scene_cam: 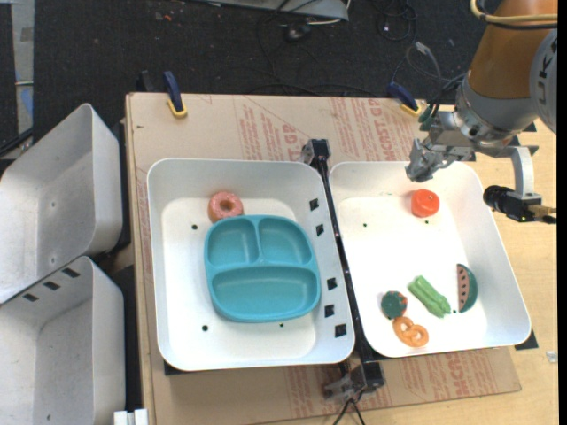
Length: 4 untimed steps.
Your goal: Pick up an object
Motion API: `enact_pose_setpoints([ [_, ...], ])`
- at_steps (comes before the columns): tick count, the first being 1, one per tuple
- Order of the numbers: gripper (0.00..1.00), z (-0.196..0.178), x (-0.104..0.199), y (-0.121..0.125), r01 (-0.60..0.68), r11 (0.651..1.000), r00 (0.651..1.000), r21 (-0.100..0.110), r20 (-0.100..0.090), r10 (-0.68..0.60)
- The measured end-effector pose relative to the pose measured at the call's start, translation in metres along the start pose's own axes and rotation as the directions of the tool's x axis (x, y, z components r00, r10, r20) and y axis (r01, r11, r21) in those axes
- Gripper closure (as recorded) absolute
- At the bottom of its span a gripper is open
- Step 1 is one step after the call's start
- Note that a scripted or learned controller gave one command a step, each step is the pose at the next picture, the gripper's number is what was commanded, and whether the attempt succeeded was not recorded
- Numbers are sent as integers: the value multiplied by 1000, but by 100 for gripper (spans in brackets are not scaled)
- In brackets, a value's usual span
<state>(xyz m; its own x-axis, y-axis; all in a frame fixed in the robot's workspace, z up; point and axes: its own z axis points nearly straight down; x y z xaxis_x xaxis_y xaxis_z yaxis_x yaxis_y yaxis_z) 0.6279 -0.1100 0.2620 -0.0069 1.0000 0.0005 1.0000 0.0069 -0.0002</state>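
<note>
My gripper [420, 172] hangs over the far edge of the right bin [501, 255], just above and left of an orange-red round toy [425, 204]. Nothing shows between its fingers. Toward the near end of that bin lie a green ridged vegetable [430, 296], a watermelon slice [466, 288], a dark green round piece [394, 305] and an orange pretzel [410, 332]. The left bin [168, 264] holds a teal divided tray [262, 267] and a pink donut [225, 205] at the tray's far left corner.
A black clip rail [330, 237] runs between the two bins. Two spare white bins [53, 237] stand at the left off the bench. Blue-and-yellow clamps [174, 96] grip the cardboard's far edge.
</note>
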Motion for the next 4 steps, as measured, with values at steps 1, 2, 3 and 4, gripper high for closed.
enact_pose_setpoints([
  [1,100,-3,55,0,1,1000,1000,0,-1,-1],
  [2,100,16,106,-1,1,1000,1000,1,-1,-1],
  [3,100,14,153,5,1,1000,1000,-2,-1,-1],
  [4,100,18,206,5,0,1000,1000,-1,0,0],
])
